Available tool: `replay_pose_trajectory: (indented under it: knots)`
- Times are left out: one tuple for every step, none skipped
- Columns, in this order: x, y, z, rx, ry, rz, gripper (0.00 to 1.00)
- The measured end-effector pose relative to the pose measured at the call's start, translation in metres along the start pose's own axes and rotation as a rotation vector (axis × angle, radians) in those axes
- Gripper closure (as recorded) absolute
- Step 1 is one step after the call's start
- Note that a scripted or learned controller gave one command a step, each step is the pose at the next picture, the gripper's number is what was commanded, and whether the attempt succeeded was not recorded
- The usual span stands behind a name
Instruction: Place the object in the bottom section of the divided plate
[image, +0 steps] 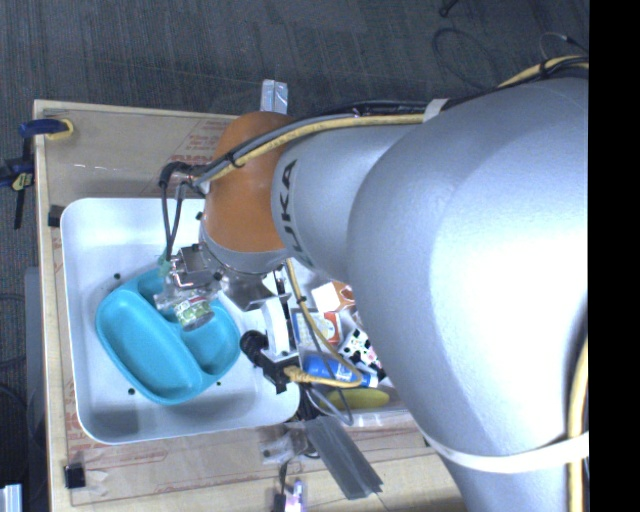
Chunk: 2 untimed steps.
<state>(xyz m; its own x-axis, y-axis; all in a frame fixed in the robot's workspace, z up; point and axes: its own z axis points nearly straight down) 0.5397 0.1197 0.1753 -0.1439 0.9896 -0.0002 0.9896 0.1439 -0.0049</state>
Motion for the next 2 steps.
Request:
replay_pose_trajectory:
  knots:
    - [0.017, -0.036, -0.006, 0.001, -0.001, -0.005, 1.00]
    - [0.058, 0.031, 0.056, -0.007, 0.000, 0.056, 1.00]
